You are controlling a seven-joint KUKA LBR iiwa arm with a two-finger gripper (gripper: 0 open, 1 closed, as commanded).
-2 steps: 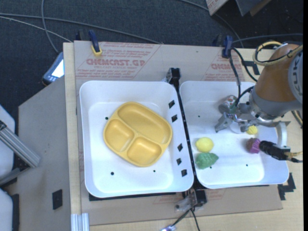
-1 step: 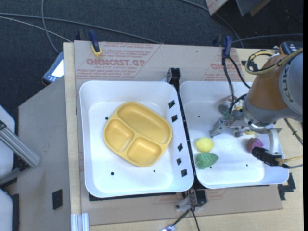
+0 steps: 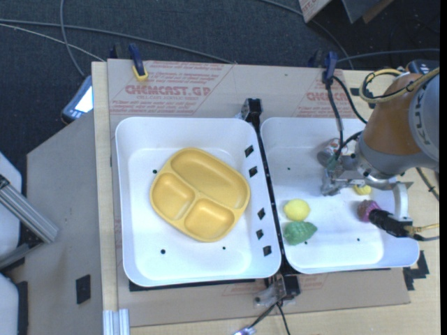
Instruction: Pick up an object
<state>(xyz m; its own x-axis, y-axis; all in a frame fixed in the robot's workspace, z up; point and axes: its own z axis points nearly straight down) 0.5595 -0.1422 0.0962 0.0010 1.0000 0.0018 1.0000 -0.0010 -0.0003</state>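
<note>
A wooden bench top (image 3: 181,89) seen from above at a slant carries two shallow white bins side by side, touching along a row of black clips down the middle. The left bin (image 3: 136,250) holds one thing: a yellow divided plate (image 3: 200,192) with three compartments, lying flat and turned at an angle near the bin's centre, with nothing in its compartments. The right bin (image 3: 293,142) holds several small items gathered in its lower half. A round yellow object like a lemon (image 3: 297,209) sits near the bin's left wall, and a green leafy-looking object (image 3: 299,232) lies just below it, the two touching or nearly so. A small pink object (image 3: 367,210) lies toward the bin's right side, beside a black cable end, and a small yellow piece (image 3: 362,189) shows just above it, partly hidden by the arm. The grey arm with its orange band (image 3: 394,128) reaches in from the right over this bin. Its gripper (image 3: 331,172) hangs low over the bin's middle, above and to the right of the lemon and apart from it. Nothing is visible between its fingers; whether they are spread or closed cannot be made out.
</note>
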